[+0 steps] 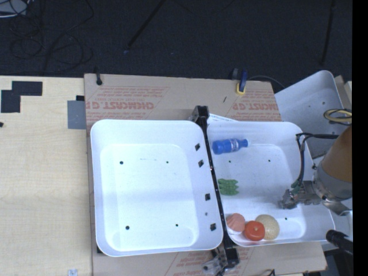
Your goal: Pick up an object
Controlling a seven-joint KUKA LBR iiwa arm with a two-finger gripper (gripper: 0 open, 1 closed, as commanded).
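Near the end effector, grip state unclear, lie tomato and blue bottle.

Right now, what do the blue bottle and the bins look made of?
Blue bottle: probably plastic, glossy, judging by its saturated blue and pale highlights. Right bin and left bin: likely moulded plastic, smooth white, with rounded corners and soft sheen. Cannot confirm by look alone.

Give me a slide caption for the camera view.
Gripper low in the right bin, apart from blue bottle, green piece and three round items.
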